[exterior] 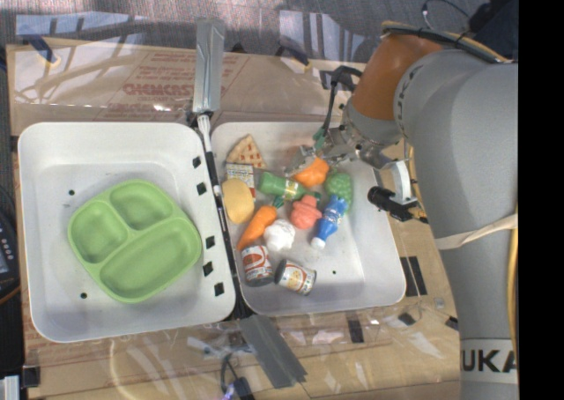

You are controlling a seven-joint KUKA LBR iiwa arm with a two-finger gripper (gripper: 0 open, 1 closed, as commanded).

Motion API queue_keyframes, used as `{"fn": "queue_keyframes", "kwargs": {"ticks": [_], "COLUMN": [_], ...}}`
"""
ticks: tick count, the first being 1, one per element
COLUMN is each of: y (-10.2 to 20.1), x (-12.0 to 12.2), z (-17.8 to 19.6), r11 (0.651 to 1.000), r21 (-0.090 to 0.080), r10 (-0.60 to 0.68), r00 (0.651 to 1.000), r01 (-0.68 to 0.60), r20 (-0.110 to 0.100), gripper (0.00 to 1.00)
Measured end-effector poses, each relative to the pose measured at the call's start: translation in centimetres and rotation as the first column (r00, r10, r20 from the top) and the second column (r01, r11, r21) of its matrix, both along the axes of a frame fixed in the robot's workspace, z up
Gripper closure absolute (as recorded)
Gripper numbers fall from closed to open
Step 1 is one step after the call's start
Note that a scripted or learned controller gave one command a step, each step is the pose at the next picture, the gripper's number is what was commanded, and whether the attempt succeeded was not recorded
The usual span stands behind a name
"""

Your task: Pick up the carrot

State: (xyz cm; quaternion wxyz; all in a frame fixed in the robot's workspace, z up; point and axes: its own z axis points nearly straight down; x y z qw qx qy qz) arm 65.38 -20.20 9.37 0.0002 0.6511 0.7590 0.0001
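Observation:
The carrot (256, 225) is a short orange cone lying among toy food in the middle of the right bin (374, 277), between a yellow lump (236, 200) and a white garlic bulb (279, 235). My gripper (319, 150) hangs low over the bin's far side, up and to the right of the carrot and well apart from it. Right beneath its tip lies another orange toy (313, 172). The wrist hides the tip.
The right bin also holds a pizza slice (245, 151), a green bottle (280, 185), a green vegetable (339, 185), a blue bottle (328, 222), a pink toy (305, 211) and two cans (256, 264). The left bin holds a green divided plate (134, 240).

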Motion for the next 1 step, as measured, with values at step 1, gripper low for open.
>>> {"fn": "queue_keyframes", "kwargs": {"ticks": [1], "y": [-0.6], "x": [-1.79], "z": [-0.19], "r11": [0.999], "r21": [0.001], "r10": [-0.049], "r00": [0.999], "r01": [0.049], "r20": [-0.005], "gripper": [0.0]}}
